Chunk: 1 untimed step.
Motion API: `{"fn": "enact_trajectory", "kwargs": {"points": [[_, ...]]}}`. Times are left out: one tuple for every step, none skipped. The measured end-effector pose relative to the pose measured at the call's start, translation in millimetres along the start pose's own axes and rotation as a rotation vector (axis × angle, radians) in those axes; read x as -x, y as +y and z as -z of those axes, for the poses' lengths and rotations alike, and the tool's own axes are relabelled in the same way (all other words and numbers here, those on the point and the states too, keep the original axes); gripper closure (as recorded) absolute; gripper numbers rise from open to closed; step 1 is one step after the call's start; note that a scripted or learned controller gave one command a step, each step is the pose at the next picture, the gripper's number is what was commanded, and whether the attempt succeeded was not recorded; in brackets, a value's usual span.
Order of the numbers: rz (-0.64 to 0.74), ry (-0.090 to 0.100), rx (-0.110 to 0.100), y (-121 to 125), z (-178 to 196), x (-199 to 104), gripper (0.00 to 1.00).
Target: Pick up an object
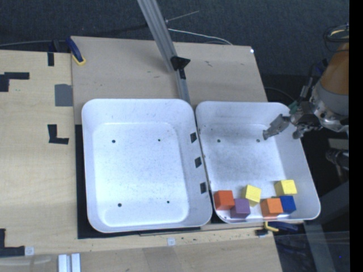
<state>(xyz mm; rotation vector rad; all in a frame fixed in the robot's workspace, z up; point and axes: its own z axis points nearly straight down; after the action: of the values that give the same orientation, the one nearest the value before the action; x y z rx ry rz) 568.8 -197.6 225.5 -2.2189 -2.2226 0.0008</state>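
1. At the left we see the left bin point(139, 163), a shallow white tray with a speckled floor and nothing lying in it.
2. Just beside it sits the right bin point(249, 152), and the task's things gather along its near edge: an orange cube point(224, 199), a purple cube point(241, 207), a yellow cube point(252, 194), a second orange cube point(272, 206), a blue cube point(287, 203) and a second yellow cube point(286, 187).
3. We judge these cubes light, stiff and smooth-sided, unlikely to break. Flat opposite faces are the place to take hold.
4. The first orange cube and purple cube touch, as do the second orange and blue ones. We judge the yellow cube near the middle the easiest pick, since its sides look the least crowded.
5. At the right the gripper point(282, 126) hangs over the far right part of the right bin, well apart from the cubes. Its fingers look spread, with nothing between them.
6. The bins rest on a pale wooden bench point(113, 67). A metal pole point(156, 21) slants over the far side. The bin's near wall stands close behind the cubes, so we judge room for the fingers tight there.
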Motion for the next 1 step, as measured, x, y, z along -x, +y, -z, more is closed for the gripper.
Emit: {"fn": "enact_trajectory", "kwargs": {"points": [[0.008,0.002,0.000,51.4,-24.3,-72.7,0.00]]}}
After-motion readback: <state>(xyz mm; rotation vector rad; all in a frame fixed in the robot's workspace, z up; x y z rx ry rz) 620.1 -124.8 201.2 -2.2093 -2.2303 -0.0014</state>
